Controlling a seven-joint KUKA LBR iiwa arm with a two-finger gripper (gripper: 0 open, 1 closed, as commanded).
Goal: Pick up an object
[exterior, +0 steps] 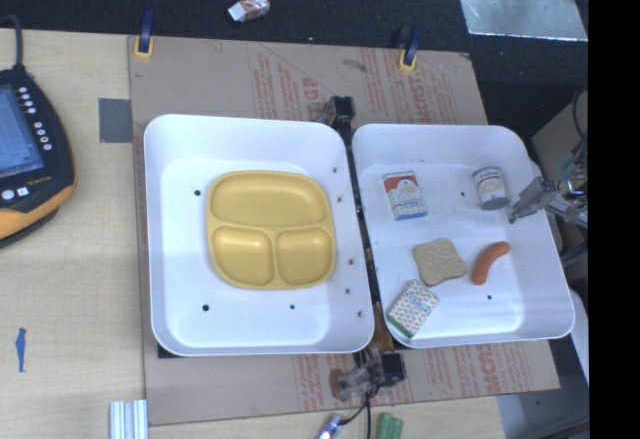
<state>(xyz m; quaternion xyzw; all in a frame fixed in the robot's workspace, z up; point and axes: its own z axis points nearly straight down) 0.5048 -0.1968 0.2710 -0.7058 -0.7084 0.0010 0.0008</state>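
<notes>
The right bin [530, 325] holds several small items: a red and white carton [404, 195], a small grey can [489, 187], a slice of toast [438, 261], an orange sausage [489, 262] and a green and white box [412, 308] lying on the bin's front-left slope. My gripper [524, 206] reaches in from the right edge, low over the bin's right side. Its tip is just right of the can and above the sausage. Nothing is seen held in it.
The left bin [170, 227] holds a yellow divided plate [270, 228]. A teach pendant [25, 157] lies at the bench's left edge. Clamps [408, 47] pin the cardboard at the back. A wrapped scrap [249, 8] lies on the dark floor.
</notes>
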